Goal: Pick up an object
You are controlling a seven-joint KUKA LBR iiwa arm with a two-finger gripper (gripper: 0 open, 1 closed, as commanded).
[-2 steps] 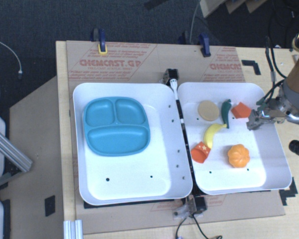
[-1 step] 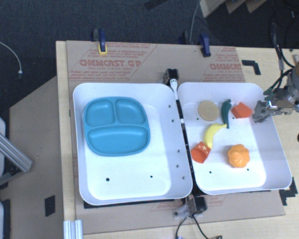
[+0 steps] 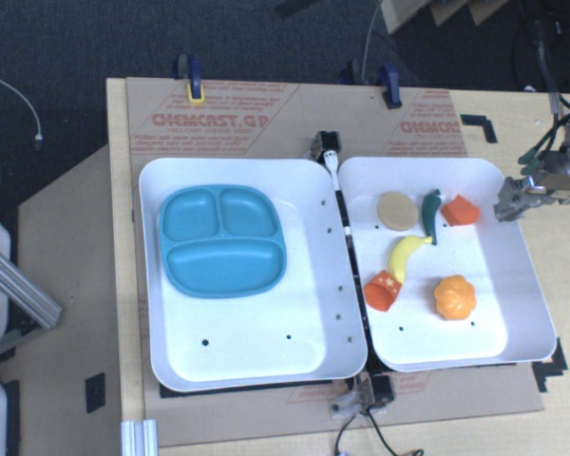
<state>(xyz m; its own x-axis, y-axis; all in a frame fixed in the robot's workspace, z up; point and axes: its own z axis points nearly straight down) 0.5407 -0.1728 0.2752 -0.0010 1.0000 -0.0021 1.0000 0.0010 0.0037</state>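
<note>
Even, bright overhead light, white bins (image 3: 247, 350) nearly blown out with soft glare, faint short shadows under the toy food, dark floor dim around the counter (image 3: 266, 103), slight softness overall

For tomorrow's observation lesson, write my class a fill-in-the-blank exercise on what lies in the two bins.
1. The blue plate lies in the ____ bin.
2. The plate has ____ compartments.
3. The banana lies in the ____ bin.
4. The tool hangs at the right bin's ____ edge.

Missing words: left; three; right; right
</note>
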